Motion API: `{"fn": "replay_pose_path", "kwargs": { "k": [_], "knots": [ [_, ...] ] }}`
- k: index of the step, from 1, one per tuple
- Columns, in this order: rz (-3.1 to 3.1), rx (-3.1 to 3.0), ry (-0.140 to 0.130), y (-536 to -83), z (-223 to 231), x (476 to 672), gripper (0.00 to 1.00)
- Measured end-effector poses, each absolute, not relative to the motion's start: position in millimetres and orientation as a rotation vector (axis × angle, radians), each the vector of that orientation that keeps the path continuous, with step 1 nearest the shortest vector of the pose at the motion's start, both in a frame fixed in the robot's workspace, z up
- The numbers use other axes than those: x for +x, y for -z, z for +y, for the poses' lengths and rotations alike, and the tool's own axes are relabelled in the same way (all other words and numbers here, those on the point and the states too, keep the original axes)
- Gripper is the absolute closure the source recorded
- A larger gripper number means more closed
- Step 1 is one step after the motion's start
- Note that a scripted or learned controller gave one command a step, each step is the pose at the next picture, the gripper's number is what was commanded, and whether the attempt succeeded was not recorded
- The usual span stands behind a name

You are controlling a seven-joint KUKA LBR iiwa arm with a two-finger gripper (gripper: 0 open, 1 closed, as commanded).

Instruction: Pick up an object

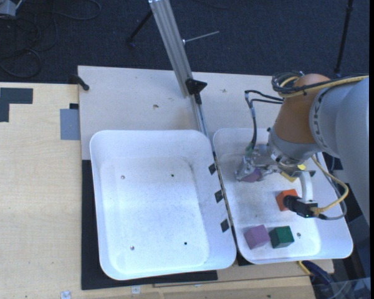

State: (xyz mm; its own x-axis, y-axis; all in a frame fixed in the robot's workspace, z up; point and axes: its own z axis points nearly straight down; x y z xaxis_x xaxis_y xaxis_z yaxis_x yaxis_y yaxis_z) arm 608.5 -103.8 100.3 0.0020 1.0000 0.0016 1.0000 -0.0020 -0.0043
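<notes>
My claw (249,170) low in the right bin (336,248), closed around a small purple object (253,176), purple block (256,236) and green block (281,237) at five o'clock, orange block (285,199) at four.

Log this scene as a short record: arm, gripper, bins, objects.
arm: grey with an orange band, reaching in from the right over the right bin
gripper: low in the right bin's upper part, at a purplish object; grasp unclear
left bin: white, shallow
purple block: right bin, near front
green block: just right of the purple block
orange block: right bin, beside the arm
</notes>
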Motion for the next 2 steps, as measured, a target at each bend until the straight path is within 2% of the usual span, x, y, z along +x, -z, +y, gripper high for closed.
{"fn": "replay_pose_path", "kwargs": {
  "k": [1,2],
  "knots": [
    [-2.226,-2.216,0.005,-194.8,-36.3,573.0,1.0],
    [-2.224,-2.208,-0.003,-189.4,54.9,559.4,1.0]
  ]
}}
